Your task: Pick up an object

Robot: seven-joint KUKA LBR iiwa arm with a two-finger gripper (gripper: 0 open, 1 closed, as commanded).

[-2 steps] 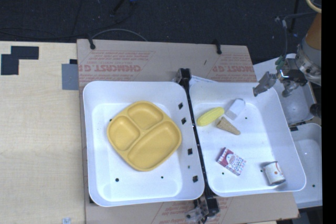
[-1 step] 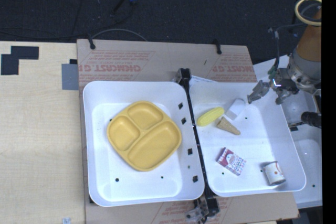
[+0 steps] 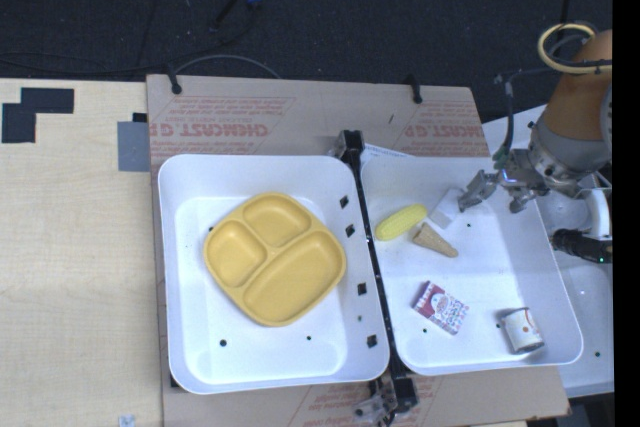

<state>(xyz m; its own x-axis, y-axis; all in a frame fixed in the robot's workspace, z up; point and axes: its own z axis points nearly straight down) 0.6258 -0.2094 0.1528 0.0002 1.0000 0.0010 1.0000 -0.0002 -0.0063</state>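
My gripper (image 3: 497,196) hangs over the back right part of the right bin (image 3: 560,315), open, with nothing between its fingers. A yellow corn cob (image 3: 400,221) lies to its left near the divider. Beside the cob lies a tan cone-shaped piece (image 3: 436,240). Nearer the front are a small red and white carton (image 3: 440,307) and a small white can (image 3: 521,330) on its side. All of them are apart from the gripper.
The left bin (image 3: 190,215) holds a yellow divided plate (image 3: 275,258). A black divider (image 3: 365,245) runs between the two bins. The arm's grey body with its orange band (image 3: 578,105) stands over the right bin's far right corner.
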